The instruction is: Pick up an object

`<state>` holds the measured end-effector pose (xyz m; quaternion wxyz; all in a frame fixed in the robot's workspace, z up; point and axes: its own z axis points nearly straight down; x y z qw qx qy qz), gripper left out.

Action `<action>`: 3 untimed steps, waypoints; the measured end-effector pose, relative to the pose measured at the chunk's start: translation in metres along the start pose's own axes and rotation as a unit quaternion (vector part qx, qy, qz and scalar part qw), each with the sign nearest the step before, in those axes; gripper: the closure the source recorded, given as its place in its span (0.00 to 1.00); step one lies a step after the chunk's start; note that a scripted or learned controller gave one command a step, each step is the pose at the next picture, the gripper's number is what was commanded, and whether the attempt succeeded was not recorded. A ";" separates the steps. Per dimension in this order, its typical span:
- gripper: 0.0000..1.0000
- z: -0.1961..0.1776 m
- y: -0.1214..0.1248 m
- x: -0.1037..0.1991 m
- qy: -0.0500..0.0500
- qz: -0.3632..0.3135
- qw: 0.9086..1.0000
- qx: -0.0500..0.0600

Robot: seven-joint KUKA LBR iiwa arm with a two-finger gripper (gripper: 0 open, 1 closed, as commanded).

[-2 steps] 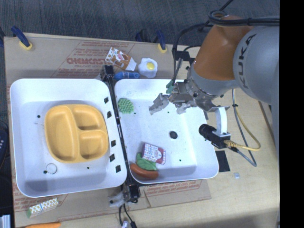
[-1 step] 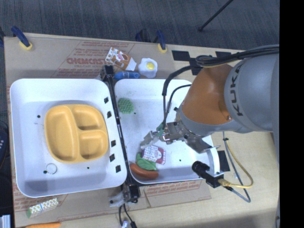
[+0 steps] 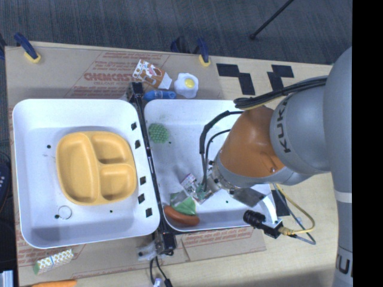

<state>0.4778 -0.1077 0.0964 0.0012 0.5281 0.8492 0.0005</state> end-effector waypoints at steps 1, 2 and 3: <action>0.00 0.004 0.030 -0.004 0.002 0.040 0.999 0.002; 1.00 -0.006 0.031 -0.004 0.002 0.037 0.999 0.002; 1.00 -0.095 0.032 0.044 0.001 0.001 1.000 0.002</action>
